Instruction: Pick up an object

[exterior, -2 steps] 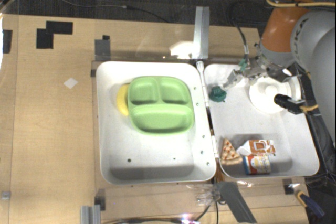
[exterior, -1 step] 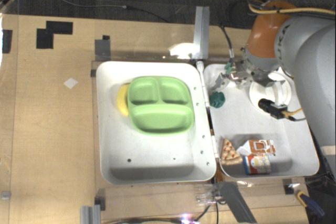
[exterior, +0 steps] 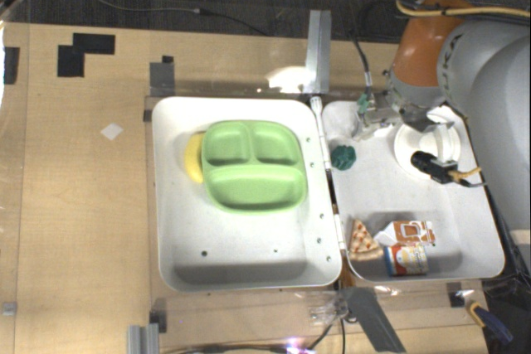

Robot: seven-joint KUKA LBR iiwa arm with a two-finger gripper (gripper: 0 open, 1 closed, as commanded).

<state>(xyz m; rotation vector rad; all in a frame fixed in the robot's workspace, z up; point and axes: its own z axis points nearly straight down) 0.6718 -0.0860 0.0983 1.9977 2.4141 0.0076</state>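
Pincer (exterior: 367, 118) sits low over the back left corner of the right bin (exterior: 431, 207). The wrist blocks my view, so I can't tell if it's apart or together. Nothing visible in it.

Nearest candidate is the small teal lump (exterior: 343, 156). It lies on the bin floor close to the left wall, just ahead of the pincer and not touching it. That's my target.

How I'd run it:
- Approach straight down, centred on the lump. It looks rounded and will probably roll or squirt sideways if caught off-centre.
- Set the closing axis parallel to the left wall so neither side of the pincer has to fit between lump and wall. That gap looks tight.
- Go nearly to the floor before closing, since the lump is low.
- Lift vertically and clear the rim before any sideways move.

Fallbacks are in the front of the same bin, well apart from the pincer: pizza slice toy (exterior: 361, 238), flat and probably hard to grab, and carton (exterior: 412, 233) with what looks like a can (exterior: 406, 261) touching it.

I'd skip the left bin (exterior: 232, 249). The green divided plate (exterior: 253, 164) is wide, and the yellow piece (exterior: 193, 157) is tucked under its edge.
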